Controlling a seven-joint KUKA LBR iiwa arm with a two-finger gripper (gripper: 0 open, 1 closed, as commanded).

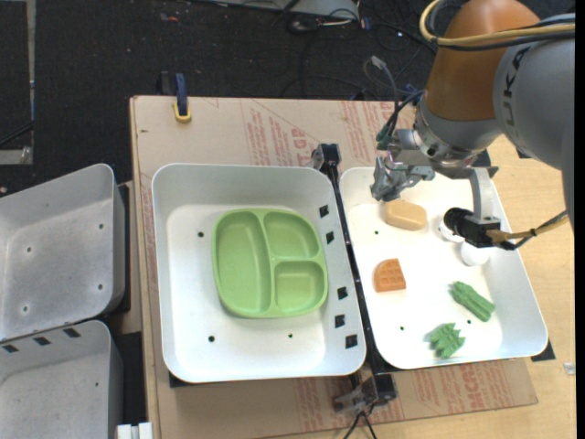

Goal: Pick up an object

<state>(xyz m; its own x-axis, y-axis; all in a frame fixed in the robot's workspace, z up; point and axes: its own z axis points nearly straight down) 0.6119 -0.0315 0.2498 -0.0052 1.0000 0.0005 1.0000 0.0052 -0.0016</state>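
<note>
My gripper (391, 183) hangs over the far left part of the right bin (523, 286), just above and left of a pale tan bread-like piece (406, 215). Nothing shows between its fingers. An orange waffle-like block (390, 275) lies lower in the same bin. Near the bin's front right lie a green bean-like piece (473, 301) and a green leafy piece (446, 338). A small white object (473, 253) rests by the right side.
The left bin (178, 254) holds a green divided plate (271, 262). A black divider (343, 263) runs between the two bins. Cardboard covers the bench under both bins. Grey trays (57, 245) sit at the far left.
</note>
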